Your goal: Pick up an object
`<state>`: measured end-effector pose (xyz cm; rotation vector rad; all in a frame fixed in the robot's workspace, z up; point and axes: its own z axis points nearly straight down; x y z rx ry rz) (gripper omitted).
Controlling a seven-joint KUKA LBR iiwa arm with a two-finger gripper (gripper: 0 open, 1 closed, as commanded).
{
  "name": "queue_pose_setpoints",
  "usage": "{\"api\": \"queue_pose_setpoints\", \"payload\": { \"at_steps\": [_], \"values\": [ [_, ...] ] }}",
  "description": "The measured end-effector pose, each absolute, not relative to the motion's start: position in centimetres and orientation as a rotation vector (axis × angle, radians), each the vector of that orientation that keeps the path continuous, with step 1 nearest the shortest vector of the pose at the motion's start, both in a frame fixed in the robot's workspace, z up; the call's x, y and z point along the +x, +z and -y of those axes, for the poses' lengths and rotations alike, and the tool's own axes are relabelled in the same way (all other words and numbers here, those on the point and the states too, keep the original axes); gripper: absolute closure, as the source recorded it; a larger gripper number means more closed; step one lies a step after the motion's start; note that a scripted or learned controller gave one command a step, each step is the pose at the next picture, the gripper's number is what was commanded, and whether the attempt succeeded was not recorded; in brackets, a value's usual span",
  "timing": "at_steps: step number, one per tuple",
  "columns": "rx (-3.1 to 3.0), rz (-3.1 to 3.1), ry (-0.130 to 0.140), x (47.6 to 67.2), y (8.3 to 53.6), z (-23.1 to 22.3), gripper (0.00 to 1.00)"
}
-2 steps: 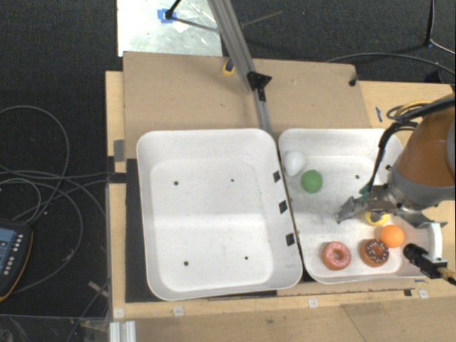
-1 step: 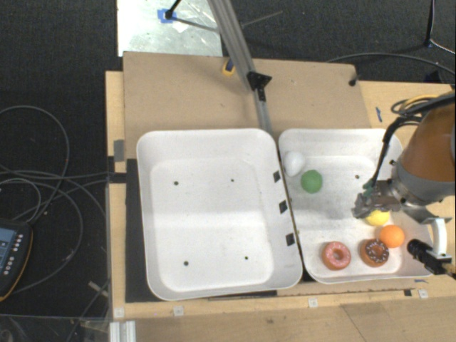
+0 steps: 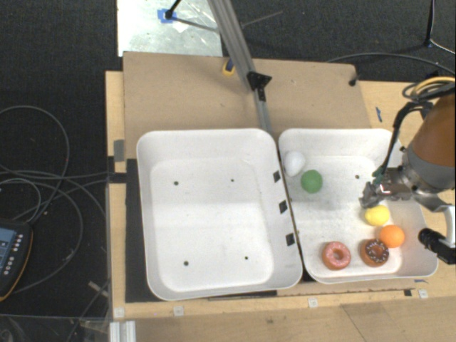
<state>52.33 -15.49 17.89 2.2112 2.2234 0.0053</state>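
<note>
Your pincer [image 3: 372,194] hangs low in the right bin [image 3: 335,142], just above the lemon [image 3: 377,215]; whether it's apart or together, you cannot tell. You're at the approach step; next, descend squarely over the lemon and close.

The arm [image 3: 434,144] runs off the right edge. The gripper [image 3: 372,194] is too small and dark to read, and it covers the lemon's [image 3: 377,216] top edge.
</note>
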Motion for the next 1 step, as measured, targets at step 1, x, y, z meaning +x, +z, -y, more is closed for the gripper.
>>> {"api": "queue_pose_setpoints", "payload": {
  "at_steps": [1],
  "values": [
    [2.209,-2.222,0.007,52.75,24.33,15.8,1.0]
  ]
}}
